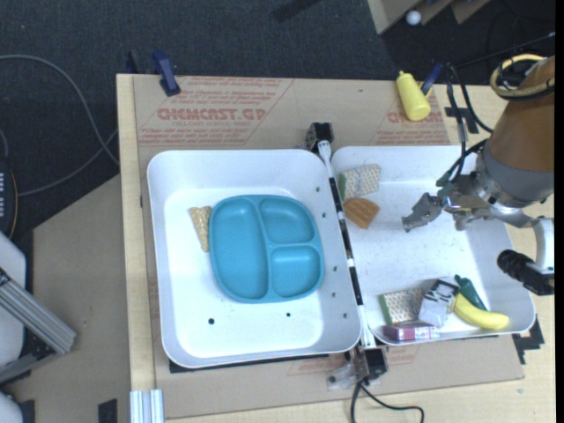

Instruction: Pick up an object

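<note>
From above, the tool (423, 214) hangs over the right bin (493, 263) with its fingers parted, gripping nothing. A brown block (360, 211) lies just to its left; a banana (480, 313) rests near the bin's front corner.

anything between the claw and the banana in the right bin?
Camera view: the stretch from the claw down to the banana is bare white floor of the right bin. A small grey-white box lies just left of that line, beside the banana.
</note>
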Controlling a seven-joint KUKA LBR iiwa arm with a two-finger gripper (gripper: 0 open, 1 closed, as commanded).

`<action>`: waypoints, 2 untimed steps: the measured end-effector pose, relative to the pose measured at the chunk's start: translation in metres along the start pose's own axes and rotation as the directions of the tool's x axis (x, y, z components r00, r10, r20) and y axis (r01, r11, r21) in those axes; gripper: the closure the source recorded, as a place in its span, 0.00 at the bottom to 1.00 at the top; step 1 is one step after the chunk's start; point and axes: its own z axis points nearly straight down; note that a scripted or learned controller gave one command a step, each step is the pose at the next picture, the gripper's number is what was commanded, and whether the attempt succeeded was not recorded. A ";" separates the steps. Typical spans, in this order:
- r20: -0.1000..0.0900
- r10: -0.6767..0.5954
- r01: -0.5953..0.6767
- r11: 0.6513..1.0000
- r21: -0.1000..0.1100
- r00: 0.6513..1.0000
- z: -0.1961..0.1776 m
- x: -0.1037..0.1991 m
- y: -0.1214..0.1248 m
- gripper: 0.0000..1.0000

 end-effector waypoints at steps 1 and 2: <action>0.000 0.000 0.000 1.000 0.002 1.000 0.101 -0.098 0.101 0.00; 0.000 -0.001 0.001 1.000 -0.003 1.000 0.031 -0.006 0.116 0.00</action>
